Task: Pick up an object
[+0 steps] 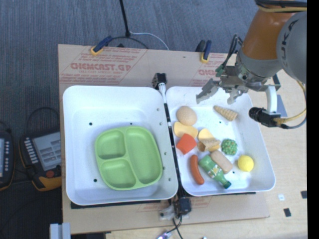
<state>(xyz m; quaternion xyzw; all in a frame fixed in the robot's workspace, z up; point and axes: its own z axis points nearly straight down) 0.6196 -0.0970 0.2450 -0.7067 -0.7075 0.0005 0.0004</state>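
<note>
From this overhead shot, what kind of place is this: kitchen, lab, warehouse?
Most likely a robotics lab bench for pick tests. A robot arm hangs over two white bins clamped to a board, one bin full of toy food such as a hot dog, and the floor is carpeted.

The arm [279, 29] ran out past the top and right edges. A handheld controller [5, 156] at the left edge was cut off. The green bottle [214, 171] lay partly under a tan bread roll [221, 161], its label too small to read.
</note>
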